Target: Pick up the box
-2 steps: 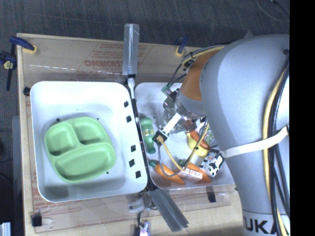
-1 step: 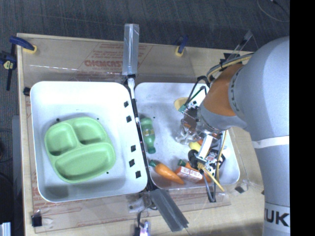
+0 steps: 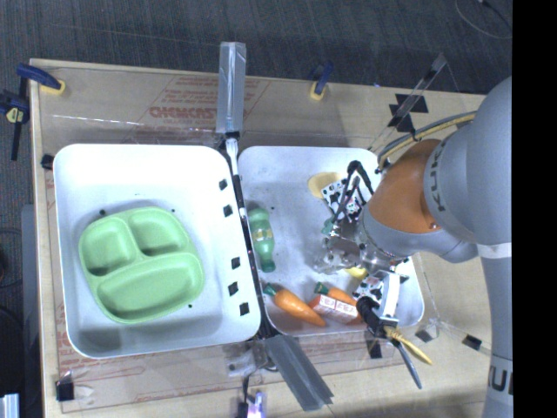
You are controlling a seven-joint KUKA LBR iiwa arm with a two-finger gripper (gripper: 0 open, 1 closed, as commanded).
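Box (image 3: 336, 306): small red-and-white carton lying flat near the front wall of the right bin (image 3: 287, 168); its printing is too small to read.
Carrot (image 3: 294, 304): orange, just left of the box — tip pointing toward the front right.
Gripper (image 3: 348, 249): above the right bin's middle, behind the box and apart from it; whether the fingers are apart or together cannot be told, since the wrist hides them.
Arm (image 3: 452, 198): grey with an orange band, reaching in from the right.
Bottle (image 3: 260, 236): green, lying along the right bin's left wall.
Yellow item (image 3: 324, 182): near the back of the right bin, partly hidden.
Left bin (image 3: 130, 164): holds a green divided plate (image 3: 141, 264) with three compartments.
Bench (image 3: 122, 103): brown board with faint red lettering near the back edge — not legible.
Blue clamps (image 3: 39, 78): on the bench's back-left corner.
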